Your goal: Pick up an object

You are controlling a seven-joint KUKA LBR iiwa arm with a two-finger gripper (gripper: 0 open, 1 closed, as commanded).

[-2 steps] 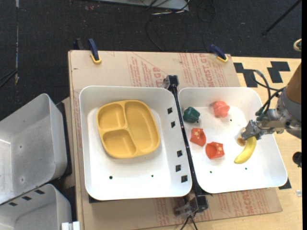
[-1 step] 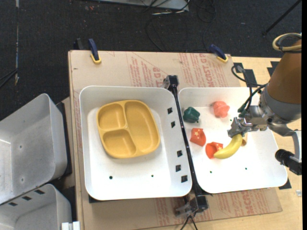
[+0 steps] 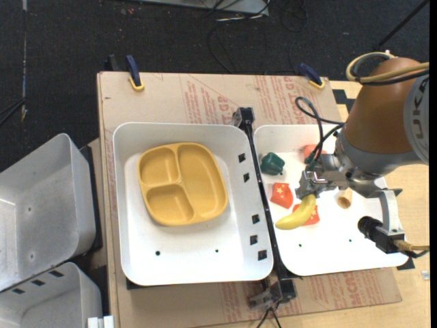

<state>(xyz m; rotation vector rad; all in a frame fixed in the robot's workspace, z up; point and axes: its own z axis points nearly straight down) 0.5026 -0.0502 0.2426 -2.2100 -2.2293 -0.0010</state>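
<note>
In the right bin [image 3: 341, 251] lies a yellow banana [image 3: 296, 215], slanting up to the right. Its upper end reaches the underside of my gripper [image 3: 311, 185], which hangs right over that end. A red wedge [image 3: 281, 194] lies just left of the gripper, and an orange-red piece [image 3: 313, 216] sits against the banana's right side. A dark green pepper [image 3: 272, 162] rests further back left. A small tan cylinder [image 3: 343, 200] lies to the gripper's right. Another red piece [image 3: 308, 152] peeks out behind the arm.
The left bin [image 3: 130, 251] holds a yellow divided plate [image 3: 183, 183]. A black divider with clips [image 3: 254, 183] runs between the bins. The grey arm with its orange band [image 3: 382, 108] covers the right bin's back right. Grey tubs [image 3: 41, 203] stand off the bench at left.
</note>
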